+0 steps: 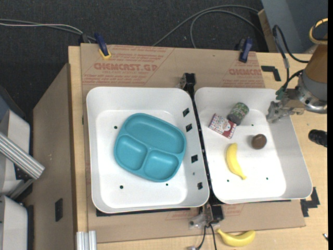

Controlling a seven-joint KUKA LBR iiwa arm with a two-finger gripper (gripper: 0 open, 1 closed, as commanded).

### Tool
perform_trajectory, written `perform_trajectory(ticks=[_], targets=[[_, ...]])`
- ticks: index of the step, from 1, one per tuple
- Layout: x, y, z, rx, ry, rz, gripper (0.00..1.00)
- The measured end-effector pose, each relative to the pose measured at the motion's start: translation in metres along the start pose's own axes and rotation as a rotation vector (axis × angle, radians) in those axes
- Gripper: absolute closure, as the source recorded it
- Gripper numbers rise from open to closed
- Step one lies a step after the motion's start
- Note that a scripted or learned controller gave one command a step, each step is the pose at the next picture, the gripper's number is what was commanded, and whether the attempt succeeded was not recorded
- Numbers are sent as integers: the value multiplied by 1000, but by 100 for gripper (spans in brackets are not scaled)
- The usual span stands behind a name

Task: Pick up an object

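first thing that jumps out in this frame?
The big blue divided plate, alone in the left bin. Next, the yellow banana in the right bin, with a small red packet, a greenish can and a brown ball above it. The tool hangs over that bin's upper right edge.

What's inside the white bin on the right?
The right bin holds a yellow banana, a round brown object, a small red and white packet and a greenish can touching it. Whatever lies under them is covered.
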State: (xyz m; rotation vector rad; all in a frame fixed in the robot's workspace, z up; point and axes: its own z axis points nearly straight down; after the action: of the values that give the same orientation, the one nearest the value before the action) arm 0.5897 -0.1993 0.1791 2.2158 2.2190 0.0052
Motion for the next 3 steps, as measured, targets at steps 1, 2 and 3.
perform_trajectory(ticks=[1,2,3], targets=[[5,9,-48,-1,0,-1,100],[5,11,-101,-1,-1,0,100],[56,4,-104,7,4,-5,100]])
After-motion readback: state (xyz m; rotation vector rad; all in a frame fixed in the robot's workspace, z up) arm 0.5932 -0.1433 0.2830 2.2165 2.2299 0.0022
